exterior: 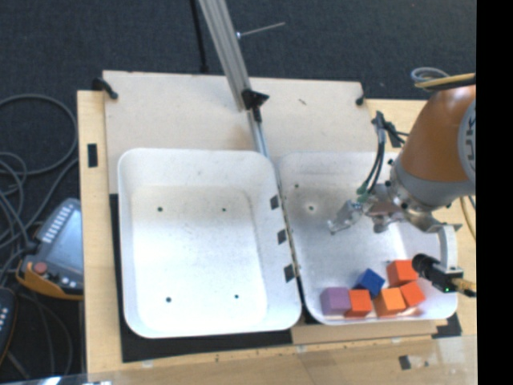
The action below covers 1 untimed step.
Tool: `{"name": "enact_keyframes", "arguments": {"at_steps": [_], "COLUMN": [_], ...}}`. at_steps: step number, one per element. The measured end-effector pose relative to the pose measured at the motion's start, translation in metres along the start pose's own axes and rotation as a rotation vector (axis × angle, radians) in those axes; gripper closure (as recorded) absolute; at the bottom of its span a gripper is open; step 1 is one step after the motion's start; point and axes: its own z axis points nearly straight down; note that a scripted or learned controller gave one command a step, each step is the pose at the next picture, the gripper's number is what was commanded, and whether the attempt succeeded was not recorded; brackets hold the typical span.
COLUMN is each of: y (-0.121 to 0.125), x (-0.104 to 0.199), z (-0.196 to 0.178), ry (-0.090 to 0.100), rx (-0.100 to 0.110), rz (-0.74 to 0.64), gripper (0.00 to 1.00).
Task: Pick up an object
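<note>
Speckled white bin (317, 184) (shallow, rounded) holds blocky cubes (373, 289) under gripper (343, 217)

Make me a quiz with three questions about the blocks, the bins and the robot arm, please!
1. Where do the blocks lie?
A. in the left bin
B. in the near corner of the right bin
C. on the floor

2. How many blue blocks are there?
A. one
B. three
C. five

3. What is between the gripper's fingers?
A. the purple block
B. an orange block
C. no block

Answers:
1. B: the purple block, the blue block and the orange blocks huddle at the near edge of the right bin, while the left bin holds none of them.
2. A: just one blue block sits among the orange ones.
3. C: the gripper hangs over bare bin floor, apart from the pile, and every block lies in the bin.
</note>
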Motion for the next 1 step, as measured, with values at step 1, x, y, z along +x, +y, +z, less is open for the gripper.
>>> {"name": "enact_keyframes", "arguments": {"at_steps": [1], "y": [0.0424], "x": [-0.0588], "z": [-0.0151], "ry": [-0.004], "rx": [-0.002], "rz": [-0.002], "gripper": [0.0]}}
